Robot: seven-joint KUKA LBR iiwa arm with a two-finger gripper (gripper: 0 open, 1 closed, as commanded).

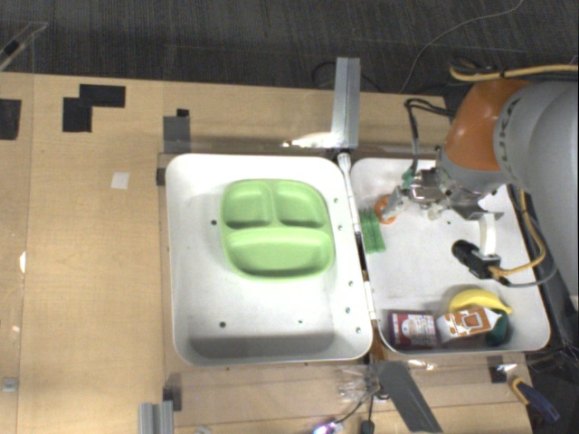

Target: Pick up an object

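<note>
My gripper is low over the back left part of the right bin, reaching in from the right. A small orange and white object lies right at its tip; whether the two touch is unclear. A flat green piece lies just in front of that, along the bin's left wall. At the front of this bin rest a dark red and brown carton on its side, a yellow banana and a dark green object.
The left bin holds a light green divided plate near its back middle. A metal post stands behind the wall between the bins. The grey arm with its orange band covers the right bin's back right corner.
</note>
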